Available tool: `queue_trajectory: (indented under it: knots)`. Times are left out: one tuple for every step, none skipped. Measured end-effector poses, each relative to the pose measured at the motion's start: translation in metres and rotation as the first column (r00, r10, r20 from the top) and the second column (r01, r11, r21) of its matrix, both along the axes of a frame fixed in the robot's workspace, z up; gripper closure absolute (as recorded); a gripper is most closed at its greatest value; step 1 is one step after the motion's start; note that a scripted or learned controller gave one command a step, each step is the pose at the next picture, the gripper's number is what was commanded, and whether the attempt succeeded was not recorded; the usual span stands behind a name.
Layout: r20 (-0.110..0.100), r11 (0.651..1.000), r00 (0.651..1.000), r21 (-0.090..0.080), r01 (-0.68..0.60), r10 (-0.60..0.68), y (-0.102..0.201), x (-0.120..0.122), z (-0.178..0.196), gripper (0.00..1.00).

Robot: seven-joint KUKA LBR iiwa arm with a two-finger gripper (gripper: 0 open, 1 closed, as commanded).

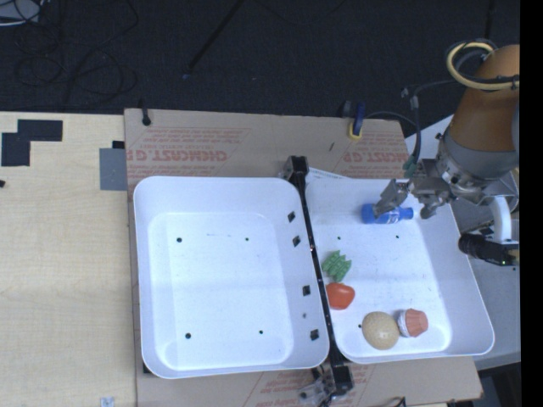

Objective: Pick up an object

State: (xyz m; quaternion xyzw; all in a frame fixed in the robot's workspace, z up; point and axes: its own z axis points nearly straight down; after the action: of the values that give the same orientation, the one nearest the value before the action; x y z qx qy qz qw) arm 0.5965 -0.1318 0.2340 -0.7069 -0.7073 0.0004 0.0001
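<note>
A small blue bottle-like object (pixel 386 214) lies on its side near the back of the right bin (pixel 441 270). My gripper (pixel 409 203) hangs just above the bottle's right end, open, with one finger to the left and one to the right. Nothing is held between the fingers. Further forward in the same bin lie a green leafy piece (pixel 337 265), a red piece (pixel 340 296), a beige ball (pixel 381 330) and an orange-and-white piece (pixel 413 322).
The left bin (pixel 170 227) stands beside the right one, with a black divider strip (pixel 307 253) between them. Both rest on a cardboard sheet (pixel 221 147). A yellow-and-blue clamp (pixel 356 121) sits at the back edge.
</note>
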Motion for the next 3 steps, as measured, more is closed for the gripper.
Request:
queue_trajectory:
  knots:
    - [-0.012, 1.000, 1.000, 0.004, -0.003, 0.003, 0.054, -0.001, -0.140, 0.00]
    - [-0.006, 1.000, 1.000, 0.002, 0.004, -0.004, 0.050, 0.001, -0.122, 1.00]
    - [-0.001, 1.000, 1.000, 0.004, -0.005, 0.005, 0.126, -0.038, -0.043, 1.00]
